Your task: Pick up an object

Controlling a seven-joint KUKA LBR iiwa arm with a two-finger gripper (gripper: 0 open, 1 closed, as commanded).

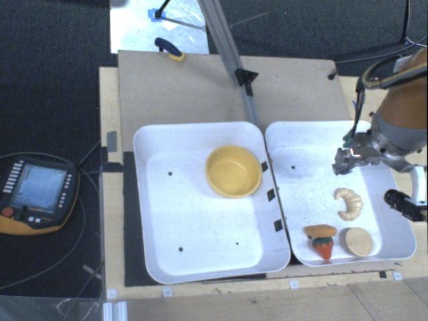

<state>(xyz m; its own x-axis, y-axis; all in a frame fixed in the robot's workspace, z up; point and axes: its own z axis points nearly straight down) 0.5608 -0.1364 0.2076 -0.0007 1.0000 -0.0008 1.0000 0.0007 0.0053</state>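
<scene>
White plastic forms the two shallow bins, the left bin (160, 246) and the right bin (301, 179), which sit side by side on the bench. Grey with an orange band, the arm (401, 105) reaches in from the right, and its gripper (344, 160) hangs over the upper part of the right bin; whether its fingers are apart or together cannot be told. A yellow bowl (233, 171) sits in the left bin near the shared wall. Toward the right bin's near edge lie a pale croissant (349, 203), a round tan biscuit (357, 241), and a small red and orange piece (322, 241) whose make-up is unclear. The croissant lies nearest the gripper. It is probably a light, stiff toy with a smooth skin; its curved middle looks the surest place to pinch, across the narrow width.
</scene>
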